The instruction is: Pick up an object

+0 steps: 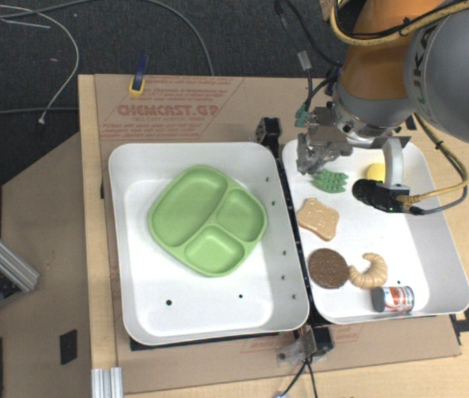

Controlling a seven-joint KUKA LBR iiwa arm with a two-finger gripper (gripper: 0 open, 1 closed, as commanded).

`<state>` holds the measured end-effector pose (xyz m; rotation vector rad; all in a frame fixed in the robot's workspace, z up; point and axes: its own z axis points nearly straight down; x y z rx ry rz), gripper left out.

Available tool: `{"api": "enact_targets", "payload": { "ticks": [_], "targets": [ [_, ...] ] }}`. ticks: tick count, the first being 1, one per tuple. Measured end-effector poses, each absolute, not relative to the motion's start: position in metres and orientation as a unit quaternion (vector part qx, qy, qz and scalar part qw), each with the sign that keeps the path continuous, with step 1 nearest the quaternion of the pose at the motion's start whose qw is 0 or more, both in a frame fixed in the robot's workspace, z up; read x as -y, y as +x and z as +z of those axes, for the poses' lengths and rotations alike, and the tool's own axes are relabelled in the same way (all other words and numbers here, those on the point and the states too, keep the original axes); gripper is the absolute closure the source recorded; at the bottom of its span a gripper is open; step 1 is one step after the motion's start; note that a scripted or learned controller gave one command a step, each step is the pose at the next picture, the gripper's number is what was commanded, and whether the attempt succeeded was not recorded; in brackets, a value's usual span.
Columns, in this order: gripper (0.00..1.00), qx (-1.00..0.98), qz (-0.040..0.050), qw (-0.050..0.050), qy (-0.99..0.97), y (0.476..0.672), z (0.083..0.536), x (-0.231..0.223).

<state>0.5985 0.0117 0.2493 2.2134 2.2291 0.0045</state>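
My gripper (316, 161) hangs low over the far left part of the right bin (443, 247), its dark fingers (306, 157) pointing down. A small green toy (331, 179) lies right beside and just below the fingertips; I cannot tell whether they touch it. A yellow object (374, 172) shows partly behind the arm's black fitting. Nearer the front lie a tan toast slice (318, 218), a brown round cookie (328, 268), a tan croissant (369, 270) and a small can (394, 298) with a red label.
The left bin (135, 272) holds a green divided plate (208, 220). A black cable fitting (381, 195) sticks out over the right bin. Both bins rest on a cardboard sheet (172, 102), with cables on the dark floor beyond.
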Motion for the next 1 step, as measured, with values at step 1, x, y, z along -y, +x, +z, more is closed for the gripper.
{"api": "enact_targets", "payload": {
  "ticks": [1],
  "targets": [
    [1.00,-0.709,-0.0005,-0.002,0.705,0.6008,0.2332,-0.0608]
  ]
}}
